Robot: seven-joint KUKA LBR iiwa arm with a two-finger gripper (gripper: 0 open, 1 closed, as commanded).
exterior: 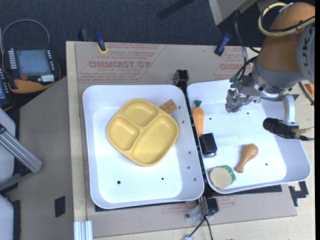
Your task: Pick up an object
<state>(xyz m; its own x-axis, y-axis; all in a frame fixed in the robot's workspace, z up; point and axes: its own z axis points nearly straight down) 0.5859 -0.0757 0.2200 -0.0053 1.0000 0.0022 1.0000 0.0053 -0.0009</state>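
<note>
Two white bins (100, 149) on cardboard-topped bench. Gripper (235, 105) over right bin's far side, spread impossible to tell. Carrot (198, 119) just left, long axis near-to-far.

You see two white bins (95, 149) on tan board (125, 59) with faded red print. Yellow divided plate (143, 131) in left bin, brown block (168, 106) at its edge. Right bin: orange carrot (198, 119) with green top, black box (208, 144), tan-brown drumstick (246, 155), beige slice (220, 177) with green rim. Arm grey, orange band (285, 29).
</note>
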